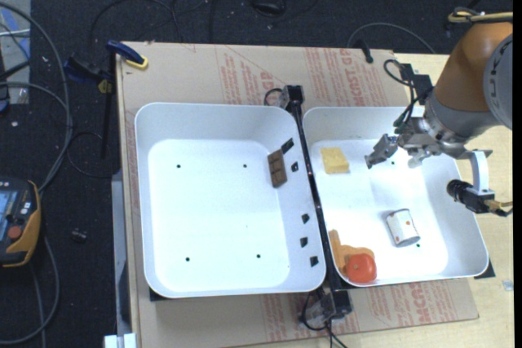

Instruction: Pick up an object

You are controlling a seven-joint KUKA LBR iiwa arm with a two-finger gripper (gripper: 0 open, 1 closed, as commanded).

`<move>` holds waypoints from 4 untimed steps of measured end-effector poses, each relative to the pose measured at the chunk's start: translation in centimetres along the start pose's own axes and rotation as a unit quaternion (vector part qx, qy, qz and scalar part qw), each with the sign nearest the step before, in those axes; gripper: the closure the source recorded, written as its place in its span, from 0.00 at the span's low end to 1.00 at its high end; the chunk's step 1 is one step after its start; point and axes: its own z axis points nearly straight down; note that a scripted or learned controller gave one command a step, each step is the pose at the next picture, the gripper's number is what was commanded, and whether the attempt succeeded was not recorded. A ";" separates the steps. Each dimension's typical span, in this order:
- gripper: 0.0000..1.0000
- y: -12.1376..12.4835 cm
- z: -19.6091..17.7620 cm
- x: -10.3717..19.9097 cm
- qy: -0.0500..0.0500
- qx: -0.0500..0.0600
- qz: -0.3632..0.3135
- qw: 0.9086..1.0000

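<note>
Cardboard-topped bench (212, 69) fills your frame; at right-centre, your gripper (397, 151) hangs open above the right bin (465, 208), near the yellow block (334, 160).

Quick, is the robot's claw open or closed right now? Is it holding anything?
The gripper is open and holds nothing; it hovers over the right bin, just right of the yellow sponge.

The brown cardboard sheet (245, 65) under the bins had red printed letters on it, left of and below the gripper (398, 151). They were too blurry to read.
</note>
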 end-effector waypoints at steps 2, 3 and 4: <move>1.00 0.1 3.5 0.0 -0.001 -0.003 0.000 1.000; 1.00 -0.1 -2.8 0.1 -0.001 -0.005 0.000 1.000; 1.00 0.5 -7.9 -0.8 -0.001 -0.004 0.000 1.000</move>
